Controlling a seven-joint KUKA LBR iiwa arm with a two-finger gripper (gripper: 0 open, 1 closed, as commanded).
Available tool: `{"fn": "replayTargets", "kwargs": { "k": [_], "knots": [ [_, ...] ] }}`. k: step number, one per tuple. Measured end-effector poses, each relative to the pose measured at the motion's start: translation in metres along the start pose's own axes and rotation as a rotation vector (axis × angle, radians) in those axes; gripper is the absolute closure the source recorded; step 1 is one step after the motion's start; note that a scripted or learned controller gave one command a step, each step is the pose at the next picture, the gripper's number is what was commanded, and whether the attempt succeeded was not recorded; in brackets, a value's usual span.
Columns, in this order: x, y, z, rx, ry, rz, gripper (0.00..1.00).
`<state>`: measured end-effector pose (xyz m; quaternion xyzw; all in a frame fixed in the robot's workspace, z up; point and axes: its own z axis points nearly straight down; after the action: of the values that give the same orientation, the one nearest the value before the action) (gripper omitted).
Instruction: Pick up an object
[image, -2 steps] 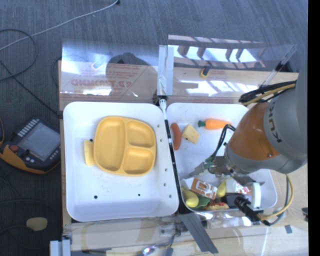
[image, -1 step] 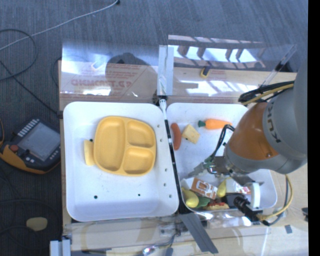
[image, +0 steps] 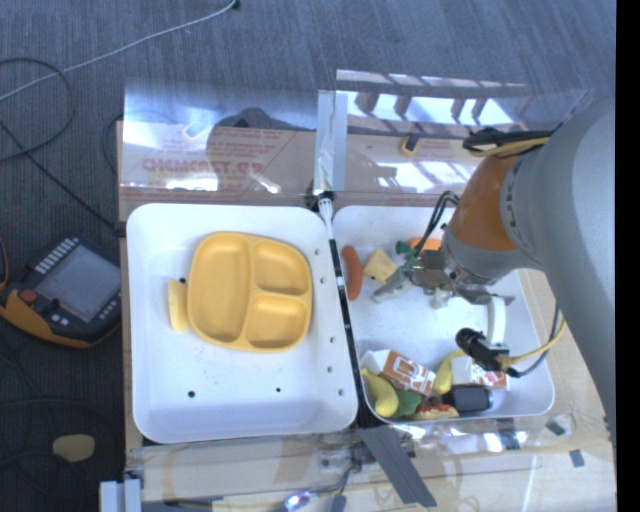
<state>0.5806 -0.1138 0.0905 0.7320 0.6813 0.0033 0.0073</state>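
gripper low in the right bin, its opening unclear

the grey arm with the orange band (image: 560, 190) reaches in from the right, and its two-finger gripper (image: 432, 278) sits low over the upper part of the right shallow white bin (image: 525, 400). metal parts spread out beneath the wrist, but i cannot tell how far apart the fingers stand, nor whether anything lies between them; the wrist covers much of that spot. just left of the gripper lies a pale yellow wedge-shaped block (image: 379, 265), and beside that a slim orange-red sausage-shaped toy (image: 351, 272) along the bin's left wall. a small orange and green piece (image: 420, 243) peeks out beside the wrist, partly hidden. in the bin's near corner a heap of toys crowds together: a yellow banana-shaped piece (image: 378, 391), a small orange and white carton (image: 408, 372), and a black item (image: 470, 398), hard to make out. the left white bin (image: 160, 400) holds a yellow plastic tray with three compartments (image: 249, 291).
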Motion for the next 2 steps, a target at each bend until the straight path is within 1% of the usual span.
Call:
{"fn": "replayTargets", "kwargs": {
  "k": [1,2],
  "knots": [
    [0.018,0.069,0.002,0.005,0.0,0.0,0.0],
    [0.018,0.07,-0.008,0.005,-0.005,-0.002,1.0]
  ]
}}
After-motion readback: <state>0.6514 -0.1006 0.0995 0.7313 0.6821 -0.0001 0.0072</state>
